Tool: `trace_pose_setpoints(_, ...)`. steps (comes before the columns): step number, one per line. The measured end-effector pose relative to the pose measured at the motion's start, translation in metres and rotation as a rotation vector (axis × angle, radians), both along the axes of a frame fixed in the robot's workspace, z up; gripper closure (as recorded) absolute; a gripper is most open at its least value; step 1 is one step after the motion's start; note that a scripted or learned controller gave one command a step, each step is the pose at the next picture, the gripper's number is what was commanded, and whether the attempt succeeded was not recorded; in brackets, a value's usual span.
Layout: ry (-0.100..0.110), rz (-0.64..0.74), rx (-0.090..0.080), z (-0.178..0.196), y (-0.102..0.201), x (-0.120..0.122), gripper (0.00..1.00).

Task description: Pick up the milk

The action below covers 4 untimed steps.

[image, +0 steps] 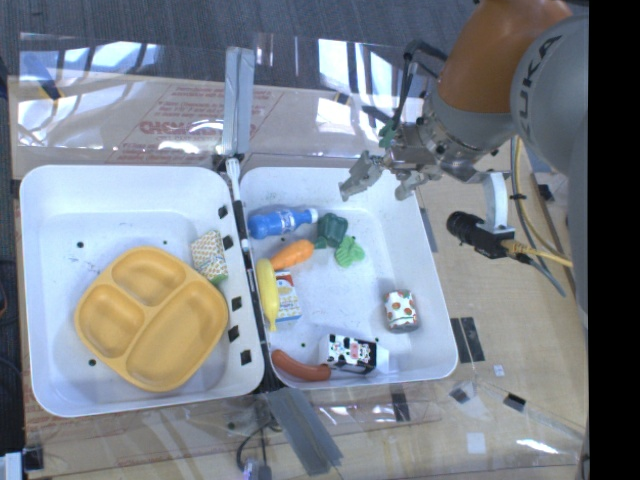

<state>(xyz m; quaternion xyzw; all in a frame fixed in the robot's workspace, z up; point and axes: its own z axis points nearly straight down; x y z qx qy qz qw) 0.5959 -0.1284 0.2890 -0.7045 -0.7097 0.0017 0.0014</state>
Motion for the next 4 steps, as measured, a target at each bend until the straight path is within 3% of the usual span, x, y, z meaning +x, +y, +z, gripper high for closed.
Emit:
trace_pose_setpoints(1, 0.002, -0.246, 0.000, -0.065, 0.063, -0.071, 0.00)
trace_pose_setpoints(2, 0.002, -0.422, 0.000, -0.166, 0.036, -0.114, 0.00)
trace_pose_setpoints(3, -0.001, -0.631, 0.000, -0.071, 0.104, -0.103, 0.00)
trace_pose_setpoints(4, 0.003, -0.581, -0.003, -0.092, 0.226, -0.114, 0.00)
